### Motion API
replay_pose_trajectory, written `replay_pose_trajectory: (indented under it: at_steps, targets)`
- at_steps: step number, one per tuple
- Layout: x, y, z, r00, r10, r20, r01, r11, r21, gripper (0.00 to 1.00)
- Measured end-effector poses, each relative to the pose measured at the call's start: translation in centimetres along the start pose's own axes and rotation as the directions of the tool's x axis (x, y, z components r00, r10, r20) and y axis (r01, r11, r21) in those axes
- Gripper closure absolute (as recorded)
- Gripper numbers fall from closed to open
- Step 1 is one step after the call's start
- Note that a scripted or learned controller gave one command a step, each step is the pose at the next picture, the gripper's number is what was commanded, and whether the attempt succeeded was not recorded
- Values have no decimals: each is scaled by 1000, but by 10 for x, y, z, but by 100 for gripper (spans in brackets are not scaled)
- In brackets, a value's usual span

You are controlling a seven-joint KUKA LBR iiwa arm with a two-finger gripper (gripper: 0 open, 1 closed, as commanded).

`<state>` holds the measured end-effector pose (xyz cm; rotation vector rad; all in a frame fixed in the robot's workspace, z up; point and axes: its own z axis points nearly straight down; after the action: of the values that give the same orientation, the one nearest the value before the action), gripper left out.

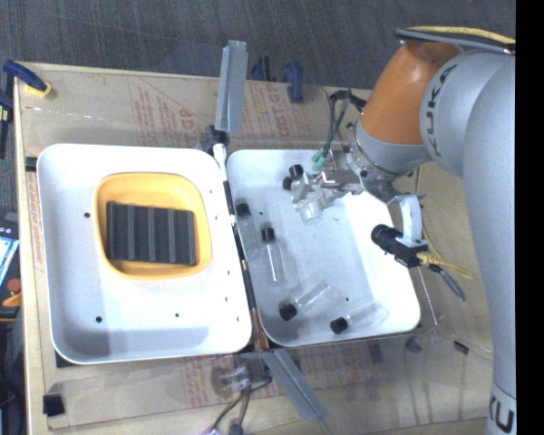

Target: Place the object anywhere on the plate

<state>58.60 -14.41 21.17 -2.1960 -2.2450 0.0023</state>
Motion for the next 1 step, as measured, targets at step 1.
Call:
replay_pose_trajectory:
  at_steps: [1]
  targets:
    - [82,39,10,984,-177,0,177,984,0,100]
